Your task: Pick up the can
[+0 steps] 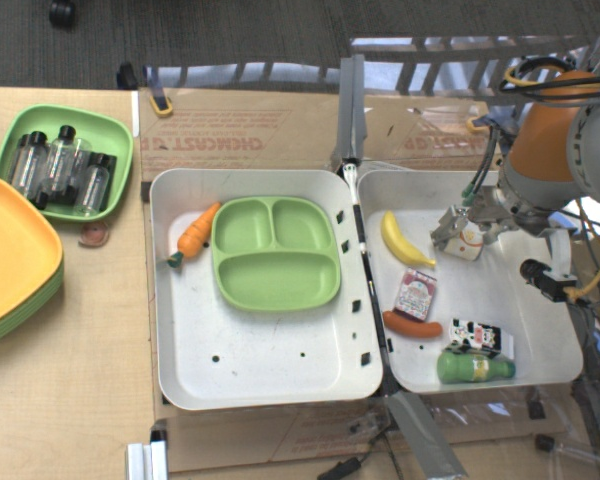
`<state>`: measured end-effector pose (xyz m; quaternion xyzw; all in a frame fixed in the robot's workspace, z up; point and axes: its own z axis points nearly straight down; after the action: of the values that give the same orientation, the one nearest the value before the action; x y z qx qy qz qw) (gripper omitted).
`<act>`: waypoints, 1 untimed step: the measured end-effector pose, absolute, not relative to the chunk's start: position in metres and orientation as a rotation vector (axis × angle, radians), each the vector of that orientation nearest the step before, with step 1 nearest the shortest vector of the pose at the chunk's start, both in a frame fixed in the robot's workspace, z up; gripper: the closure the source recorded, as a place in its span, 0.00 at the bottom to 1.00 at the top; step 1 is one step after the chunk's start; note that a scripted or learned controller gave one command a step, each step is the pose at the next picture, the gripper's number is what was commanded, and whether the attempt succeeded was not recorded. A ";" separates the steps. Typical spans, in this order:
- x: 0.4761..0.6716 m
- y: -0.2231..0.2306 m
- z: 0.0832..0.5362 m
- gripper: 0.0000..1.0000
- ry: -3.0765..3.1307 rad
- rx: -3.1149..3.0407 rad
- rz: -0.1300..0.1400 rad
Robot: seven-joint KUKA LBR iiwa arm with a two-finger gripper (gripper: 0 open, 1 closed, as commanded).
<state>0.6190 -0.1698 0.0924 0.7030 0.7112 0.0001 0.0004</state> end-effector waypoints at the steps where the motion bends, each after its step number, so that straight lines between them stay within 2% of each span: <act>1: 0.619 -0.172 0.102 1.00 2.227 2.213 0.001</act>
<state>0.6190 -0.1715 0.1020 0.7048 0.7094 0.0003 0.0009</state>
